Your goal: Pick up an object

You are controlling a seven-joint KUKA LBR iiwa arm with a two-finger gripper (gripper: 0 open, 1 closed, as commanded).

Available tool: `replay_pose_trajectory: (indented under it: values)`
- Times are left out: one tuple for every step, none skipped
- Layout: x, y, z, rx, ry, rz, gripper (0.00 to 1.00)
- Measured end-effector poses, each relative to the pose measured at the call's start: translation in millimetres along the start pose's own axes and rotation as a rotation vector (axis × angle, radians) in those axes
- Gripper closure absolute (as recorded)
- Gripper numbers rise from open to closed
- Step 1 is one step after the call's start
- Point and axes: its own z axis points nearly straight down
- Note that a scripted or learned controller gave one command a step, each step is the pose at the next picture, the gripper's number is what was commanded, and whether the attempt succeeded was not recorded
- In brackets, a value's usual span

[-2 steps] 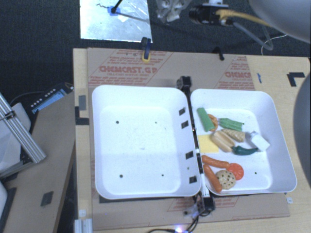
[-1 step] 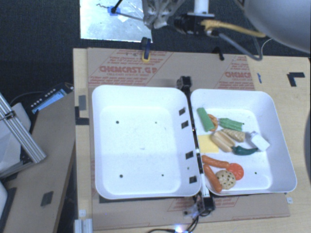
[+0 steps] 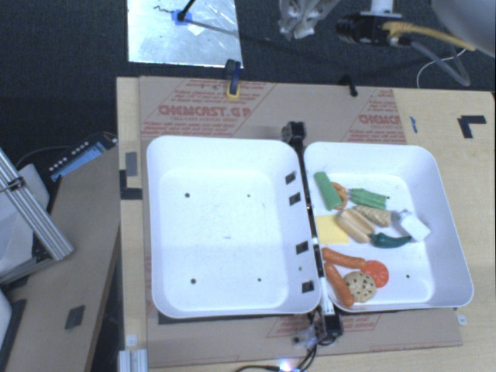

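- At the near edge of the desk (image 3: 232, 343), a small black clamp (image 3: 329, 325) with wires sits where the two bins meet.
- The right bin (image 3: 446, 231) holds a cluster of toy food toward its left half.
- Nearest in that cluster is a round speckled cookie (image 3: 361, 286), touching a red disc (image 3: 377, 273) just behind it.
- Two orange-red sausage shapes (image 3: 341, 259) lie beside the cookie, one along its left side and one just behind it.
- A flat yellow slice (image 3: 331, 228) lies further back, next to the bin's left wall.
- Two tan bread-like rolls (image 3: 358, 224) rest against the yellow slice, with a dark green pepper (image 3: 390, 240) just to their right.
- A small white block (image 3: 415, 226) sits beside the pepper's far end.
- Behind these, a green vegetable (image 3: 328, 191) lies against a leafy green piece (image 3: 369, 198), with a bit of orange between them.
- The left bin (image 3: 163, 169) shows bare white floor with a few dark dots.
- Black clips (image 3: 294, 199) run along the seam between the bins.
- Beyond the bins, a blue and yellow clamp (image 3: 232, 78) stands on the printed board (image 3: 201, 108).
- Farthest back, the hand (image 3: 304, 18) hangs above the dark floor, well apart from the bins; whether it is open or closed I cannot tell.
- A shiny metal sheet (image 3: 183, 22) lies on the floor to its left.
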Motion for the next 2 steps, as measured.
replay_pose_trajectory:
  values:
    - [61.7,-66.0,-10.9,0.001,0.005,-0.016,1.00]
    - [82.8,-105.1,-16.4,0.000,0.005,-0.013,1.00]
